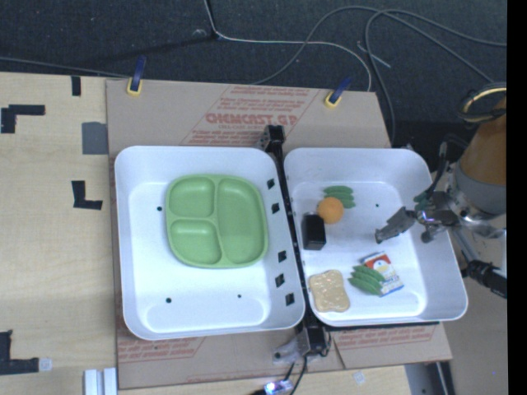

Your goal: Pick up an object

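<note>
The gripper (pixel 409 227) hangs open and holds nothing, at the 3 o'clock side of the right bin (pixel 412 164), above the card (pixel 382 271).

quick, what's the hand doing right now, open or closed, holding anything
Hand: open, holding nothing, over the right white bin.

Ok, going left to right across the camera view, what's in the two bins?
green divided plate → black block → cracker → small carton → hand
</note>
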Available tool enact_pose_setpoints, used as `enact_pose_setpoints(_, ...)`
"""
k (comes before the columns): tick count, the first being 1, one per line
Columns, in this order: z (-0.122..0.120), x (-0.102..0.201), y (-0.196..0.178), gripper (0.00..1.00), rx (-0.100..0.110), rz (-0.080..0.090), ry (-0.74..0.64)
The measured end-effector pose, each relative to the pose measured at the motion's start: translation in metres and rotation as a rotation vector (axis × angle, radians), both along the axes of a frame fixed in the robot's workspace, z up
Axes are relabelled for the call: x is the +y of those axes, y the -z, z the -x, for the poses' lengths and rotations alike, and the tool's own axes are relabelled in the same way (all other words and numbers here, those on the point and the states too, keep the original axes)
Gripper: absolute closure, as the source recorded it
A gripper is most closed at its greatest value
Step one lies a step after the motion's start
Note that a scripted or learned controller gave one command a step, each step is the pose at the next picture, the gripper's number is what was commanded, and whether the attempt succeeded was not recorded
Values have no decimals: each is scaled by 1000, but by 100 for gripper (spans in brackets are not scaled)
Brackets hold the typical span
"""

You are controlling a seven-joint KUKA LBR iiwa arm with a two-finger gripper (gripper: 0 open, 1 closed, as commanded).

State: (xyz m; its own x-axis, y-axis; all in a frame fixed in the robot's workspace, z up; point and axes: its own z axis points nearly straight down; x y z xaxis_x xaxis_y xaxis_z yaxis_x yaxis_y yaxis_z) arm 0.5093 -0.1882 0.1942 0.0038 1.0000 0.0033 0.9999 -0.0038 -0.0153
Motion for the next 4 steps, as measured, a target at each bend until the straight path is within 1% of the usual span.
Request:
enact_pose_setpoints(1, -3, 1, -8, 0, -13, 3, -4)
enact_pose_setpoints(2, -3, 8, 37, 0, -12, 3, -5)
enact_pose_setpoints(3, 2, 2, 98, 0, -10, 3, -4)
enact_pose_setpoints(4, 1, 2, 109, 0, -15, 5, -5)
